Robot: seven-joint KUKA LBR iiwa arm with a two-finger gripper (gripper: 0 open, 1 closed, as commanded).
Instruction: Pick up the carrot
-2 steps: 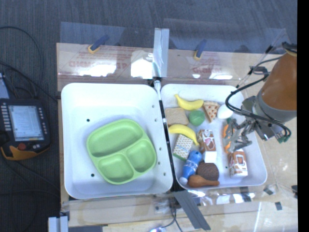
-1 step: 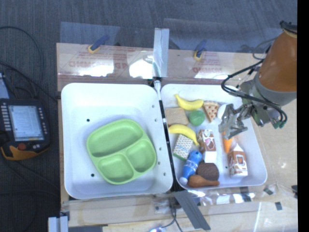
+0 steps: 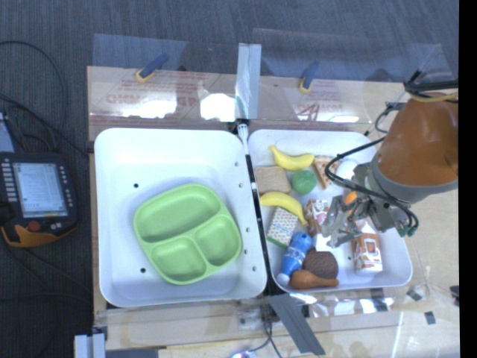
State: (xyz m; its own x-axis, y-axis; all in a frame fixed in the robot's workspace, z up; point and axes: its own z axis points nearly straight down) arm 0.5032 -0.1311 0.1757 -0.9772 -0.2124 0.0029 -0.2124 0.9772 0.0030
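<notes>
Orange carrot [image 3: 350, 198] lay at ten o'clock just off my gripper [image 3: 341, 226], crowded among toys in the right bin [image 3: 402, 271]; whether my jaws gripped anything, I couldn't tell.

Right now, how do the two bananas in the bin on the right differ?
The upper banana lies near the bin's far wall, ends curling up; the lower banana sits nearer the divider, arching the other way. The upper one lies beside a green ball; the lower one borders a checkered box. Both are yellow, curved and alike in size.
</notes>
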